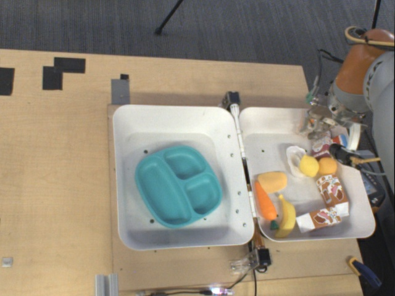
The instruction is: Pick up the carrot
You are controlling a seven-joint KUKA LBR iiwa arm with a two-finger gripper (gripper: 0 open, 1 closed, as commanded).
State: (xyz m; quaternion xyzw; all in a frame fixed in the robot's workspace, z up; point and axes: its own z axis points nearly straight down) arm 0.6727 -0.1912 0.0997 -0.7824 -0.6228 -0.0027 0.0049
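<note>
Camera view: carrot lies in right bin, well apart from pincer; its grip state cannot be told.

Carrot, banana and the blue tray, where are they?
carrot (pixel 265 203), camera view, middle of its orange body
banana (pixel 286 215), camera view, middle of its curve
blue tray (pixel 162 197), camera view, its long compartment
</note>
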